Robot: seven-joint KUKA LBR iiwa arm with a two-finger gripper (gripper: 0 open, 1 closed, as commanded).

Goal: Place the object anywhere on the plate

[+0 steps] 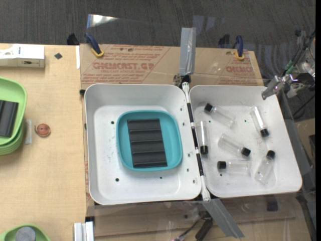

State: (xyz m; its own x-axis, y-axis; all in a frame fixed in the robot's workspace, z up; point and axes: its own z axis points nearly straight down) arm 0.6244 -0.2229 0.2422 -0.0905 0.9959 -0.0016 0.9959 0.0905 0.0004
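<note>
The end effector (277, 86) sits at the upper right corner of the right bin (291, 185), above its rim, with the arm entering from the right. Whether the end effector is apart or together cannot be told at this size. Nothing is visible held by it. The task's things, six clear vials with black caps, lie loose on the floor of the right bin. The nearest vial (259, 122) lies just below and left of the end effector, its long axis running roughly up-down in the view, cap at the lower end. A second vial (218, 113) lies further left, its axis slanting from upper left to lower right, cap at the upper left. The others rest lower in the bin, well apart from the end effector. The teal plate (122, 139) sits in the middle of the left bin (100, 185) and carries a dark ribbed insert (146, 143). The plate lies well to the left of every vial, across the joint between the two bins. Judged from this layout, no vial has yet been placed; the coming move calls for a descent toward the nearest vial, with the grasp set across its long axis.
</note>
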